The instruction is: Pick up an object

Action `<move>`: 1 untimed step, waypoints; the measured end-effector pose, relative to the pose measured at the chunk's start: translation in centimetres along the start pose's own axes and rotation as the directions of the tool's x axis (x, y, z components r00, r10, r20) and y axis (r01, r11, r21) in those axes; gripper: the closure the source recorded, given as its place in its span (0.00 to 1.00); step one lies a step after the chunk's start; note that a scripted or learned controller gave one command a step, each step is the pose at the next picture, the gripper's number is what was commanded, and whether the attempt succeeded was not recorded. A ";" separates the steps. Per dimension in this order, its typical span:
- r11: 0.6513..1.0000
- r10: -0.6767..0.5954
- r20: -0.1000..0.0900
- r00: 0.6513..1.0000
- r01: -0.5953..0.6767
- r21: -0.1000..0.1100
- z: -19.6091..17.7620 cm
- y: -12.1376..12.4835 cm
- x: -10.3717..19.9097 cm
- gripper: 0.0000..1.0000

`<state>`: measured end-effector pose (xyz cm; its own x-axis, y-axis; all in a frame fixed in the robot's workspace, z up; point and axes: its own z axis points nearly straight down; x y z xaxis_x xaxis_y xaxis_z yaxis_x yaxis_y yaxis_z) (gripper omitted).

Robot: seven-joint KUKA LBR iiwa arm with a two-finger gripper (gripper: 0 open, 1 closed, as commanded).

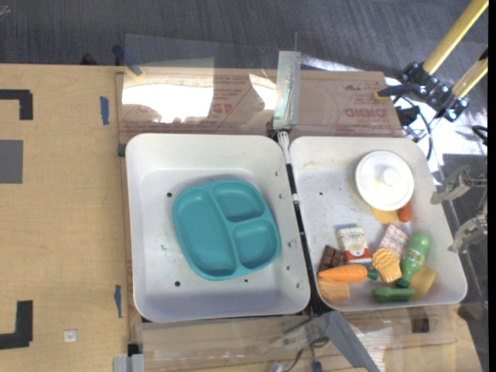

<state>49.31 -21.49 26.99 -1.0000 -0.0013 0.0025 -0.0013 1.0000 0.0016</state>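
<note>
i have one camera, fixed above my bench and looking down on it at a slant. it takes in both white bins whole, the left bin (147, 231) and the right bin (325, 169), side by side across the middle. the far edge of the bench lies toward the top, with dark floor (232, 6) beyond it.
</note>
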 end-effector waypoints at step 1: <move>0.972 0.235 -0.010 0.972 -0.235 -0.002 13.0 4.8 -1.8 0.00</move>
<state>51.09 -16.63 13.94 -0.9723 0.2333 0.0124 0.2333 0.9724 0.0025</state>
